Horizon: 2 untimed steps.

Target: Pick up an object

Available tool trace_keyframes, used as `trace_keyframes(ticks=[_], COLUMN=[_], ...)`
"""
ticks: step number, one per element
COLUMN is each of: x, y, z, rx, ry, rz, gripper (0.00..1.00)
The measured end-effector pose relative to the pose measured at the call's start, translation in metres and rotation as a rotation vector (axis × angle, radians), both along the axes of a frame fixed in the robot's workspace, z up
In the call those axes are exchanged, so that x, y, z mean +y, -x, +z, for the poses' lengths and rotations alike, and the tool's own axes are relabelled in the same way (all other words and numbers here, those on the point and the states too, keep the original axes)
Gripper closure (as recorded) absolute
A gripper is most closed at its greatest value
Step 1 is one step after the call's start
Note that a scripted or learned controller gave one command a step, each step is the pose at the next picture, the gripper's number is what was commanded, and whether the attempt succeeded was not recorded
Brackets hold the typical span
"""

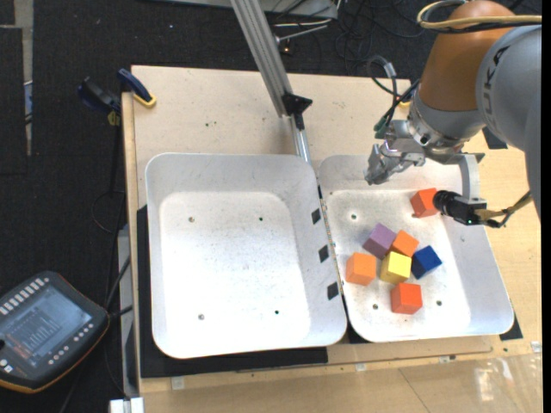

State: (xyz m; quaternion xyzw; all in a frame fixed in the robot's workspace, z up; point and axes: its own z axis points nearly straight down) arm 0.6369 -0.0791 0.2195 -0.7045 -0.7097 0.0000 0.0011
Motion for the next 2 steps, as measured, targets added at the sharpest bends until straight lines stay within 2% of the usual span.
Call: trace_keyframes(ticks=[1, 2], x=[0.055, 0.12], y=[-0.002, -0.002], z=[-0.007, 0.002], rx=[-0.001, -0.003], ry=[0.0, -0.001], rz=[0.001, 0.002], gripper=[1.0, 1.0])
